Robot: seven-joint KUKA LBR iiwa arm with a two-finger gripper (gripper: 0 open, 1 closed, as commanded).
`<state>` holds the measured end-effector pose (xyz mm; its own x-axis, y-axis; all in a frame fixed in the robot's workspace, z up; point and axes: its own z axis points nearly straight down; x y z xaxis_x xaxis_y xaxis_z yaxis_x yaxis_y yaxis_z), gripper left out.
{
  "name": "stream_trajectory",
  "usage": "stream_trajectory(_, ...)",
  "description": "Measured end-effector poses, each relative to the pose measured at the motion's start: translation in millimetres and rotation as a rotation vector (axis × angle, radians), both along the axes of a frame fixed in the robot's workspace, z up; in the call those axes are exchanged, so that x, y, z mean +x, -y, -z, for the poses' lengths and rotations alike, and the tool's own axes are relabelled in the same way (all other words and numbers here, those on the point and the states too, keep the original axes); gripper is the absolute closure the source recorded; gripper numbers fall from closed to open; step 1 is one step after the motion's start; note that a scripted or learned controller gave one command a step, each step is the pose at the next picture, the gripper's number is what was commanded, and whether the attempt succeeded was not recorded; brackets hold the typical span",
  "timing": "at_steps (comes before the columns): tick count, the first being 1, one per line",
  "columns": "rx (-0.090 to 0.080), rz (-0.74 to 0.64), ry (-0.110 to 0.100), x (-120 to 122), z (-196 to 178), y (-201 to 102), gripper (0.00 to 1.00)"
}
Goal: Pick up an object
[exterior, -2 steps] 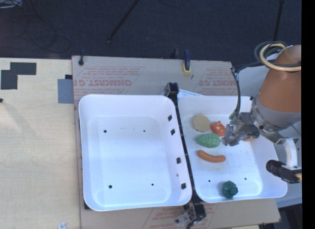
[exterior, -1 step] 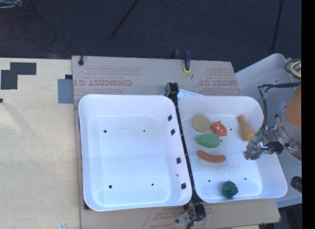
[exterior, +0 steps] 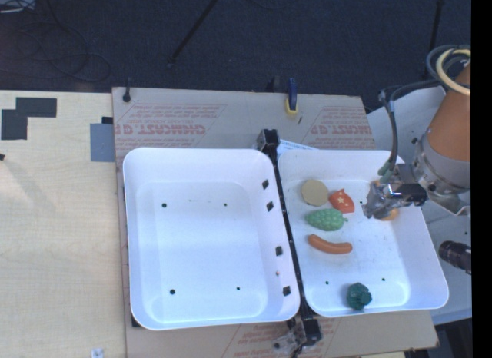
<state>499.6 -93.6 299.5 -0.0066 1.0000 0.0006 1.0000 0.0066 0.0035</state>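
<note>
The gripper (exterior: 382,205) hangs low over the right side of the right bin (exterior: 419,276), right of frame centre, and I cannot tell how it stands or whether it has hold of anything, though something orange-tan shows just beneath it. In that bin lie a tan round piece (exterior: 314,192), a red piece (exterior: 342,201), a light green piece (exterior: 325,220), an orange sausage (exterior: 330,246) and, toward the lower edge, a dark green piece (exterior: 358,296).
</note>
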Motion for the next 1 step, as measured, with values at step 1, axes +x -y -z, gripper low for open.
stream_trajectory(1,-0.003,0.016,-0.009,-21.5,27.3,106.1,1.00)
